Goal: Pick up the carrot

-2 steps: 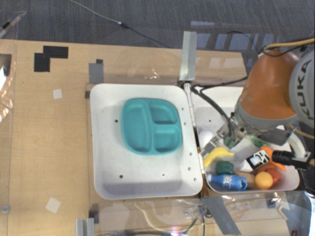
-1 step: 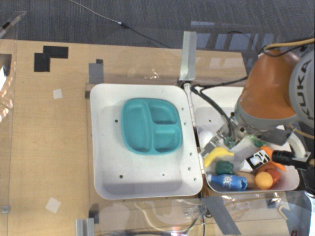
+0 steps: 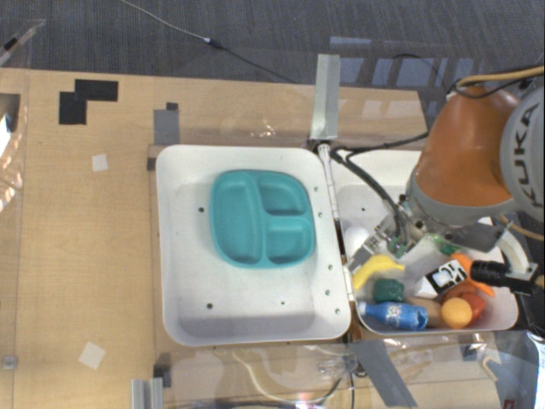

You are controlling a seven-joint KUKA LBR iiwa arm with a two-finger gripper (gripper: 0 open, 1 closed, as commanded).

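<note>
while the arm (image 3: 464,156) hangs over the right bin (image 3: 504,313), the carrot (image 3: 473,286) lies unlifted among toys at its near right; the tool's (image 3: 409,247) state i cannot tell.

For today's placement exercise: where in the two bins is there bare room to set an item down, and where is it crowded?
The left bin has bare floor all around the teal divided plate, widest along its left wall and near edge. The right bin is crowded: the arm hangs over it, and a yellow piece, blue bottle and orange ball pack the near end.
</note>
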